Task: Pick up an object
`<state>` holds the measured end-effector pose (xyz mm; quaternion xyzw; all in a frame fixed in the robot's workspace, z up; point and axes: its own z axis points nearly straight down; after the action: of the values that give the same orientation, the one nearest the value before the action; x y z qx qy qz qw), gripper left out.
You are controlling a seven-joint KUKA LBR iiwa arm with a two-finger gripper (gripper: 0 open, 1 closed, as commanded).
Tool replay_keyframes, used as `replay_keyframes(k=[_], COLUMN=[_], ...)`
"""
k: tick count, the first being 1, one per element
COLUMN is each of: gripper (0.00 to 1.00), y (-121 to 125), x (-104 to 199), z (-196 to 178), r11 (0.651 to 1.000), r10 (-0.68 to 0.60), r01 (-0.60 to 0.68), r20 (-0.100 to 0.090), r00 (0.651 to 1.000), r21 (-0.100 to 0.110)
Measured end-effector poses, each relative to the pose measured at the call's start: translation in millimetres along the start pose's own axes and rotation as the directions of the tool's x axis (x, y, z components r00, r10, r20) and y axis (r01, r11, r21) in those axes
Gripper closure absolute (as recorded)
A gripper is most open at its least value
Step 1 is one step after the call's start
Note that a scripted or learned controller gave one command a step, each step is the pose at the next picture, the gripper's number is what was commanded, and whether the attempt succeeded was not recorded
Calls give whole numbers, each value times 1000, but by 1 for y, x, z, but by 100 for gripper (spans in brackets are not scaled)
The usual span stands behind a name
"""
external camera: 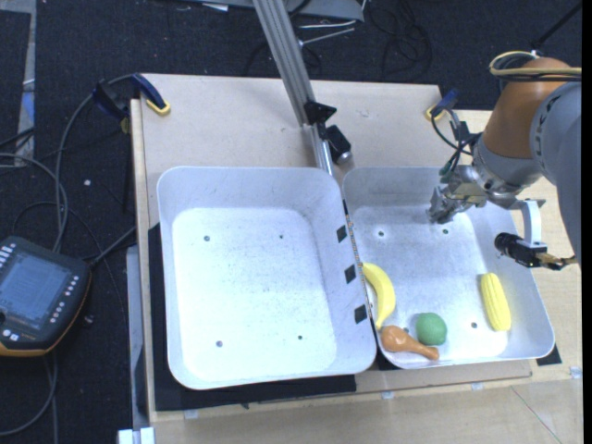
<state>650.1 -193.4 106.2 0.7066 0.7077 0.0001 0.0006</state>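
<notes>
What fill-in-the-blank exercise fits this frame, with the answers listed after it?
1. All the objects lie in the ___ bin.
2. The banana lies against that bin's ___ wall.
3. The round ball is ___ in colour.
4. The gripper hovers over the bin's ___ part, away from the corn cob.

Missing words: right; left; green; far

I am looking at a robotics lab. The plywood worktop (231, 123) carries two white bins (250, 276), clamps (153, 95) grip its far corners, a slanted aluminium strut (287, 49) rises behind it, cables (55, 183) trail over dark carpet to its left, and a teach pendant (37, 289) lies there.
</notes>
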Motion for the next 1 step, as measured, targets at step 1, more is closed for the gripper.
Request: replay_keyframes(k=[1], gripper=[100], y=[1], x=[4], z=[-43], r11=[1000], r10=[1], r01=[-1], r20=[0], r00=[1000], r21=[-3])
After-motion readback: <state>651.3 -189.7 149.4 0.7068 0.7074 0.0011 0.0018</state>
